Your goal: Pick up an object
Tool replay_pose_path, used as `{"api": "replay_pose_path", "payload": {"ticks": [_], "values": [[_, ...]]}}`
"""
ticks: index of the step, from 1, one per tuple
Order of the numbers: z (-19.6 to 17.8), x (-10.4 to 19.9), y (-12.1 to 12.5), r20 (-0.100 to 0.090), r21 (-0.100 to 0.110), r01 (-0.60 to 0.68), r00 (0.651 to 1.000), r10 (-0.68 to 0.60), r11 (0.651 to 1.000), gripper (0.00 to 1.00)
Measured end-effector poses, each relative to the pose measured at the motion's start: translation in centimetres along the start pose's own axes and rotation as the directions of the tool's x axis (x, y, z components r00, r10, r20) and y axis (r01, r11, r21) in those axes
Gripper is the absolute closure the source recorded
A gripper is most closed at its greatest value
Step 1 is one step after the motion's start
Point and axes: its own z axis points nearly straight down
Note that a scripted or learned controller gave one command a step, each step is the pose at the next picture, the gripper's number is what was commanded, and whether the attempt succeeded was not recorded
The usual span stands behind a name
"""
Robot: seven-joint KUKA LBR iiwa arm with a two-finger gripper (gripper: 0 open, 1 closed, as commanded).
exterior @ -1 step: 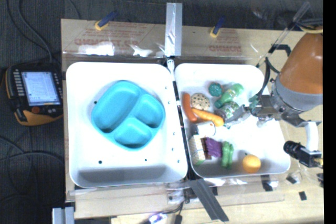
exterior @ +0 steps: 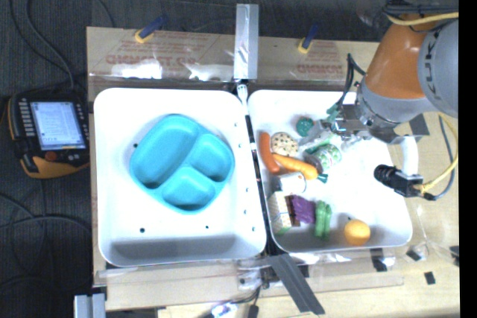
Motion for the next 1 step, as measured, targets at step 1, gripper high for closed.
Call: {"api": "replay_pose_path", "payload": {"ticks": [1], "values": [[8.17, 0.05, -0.87, 0.002, -0.001, 0.039, 0.999, -0.039, 0.999, 0.0]]}}
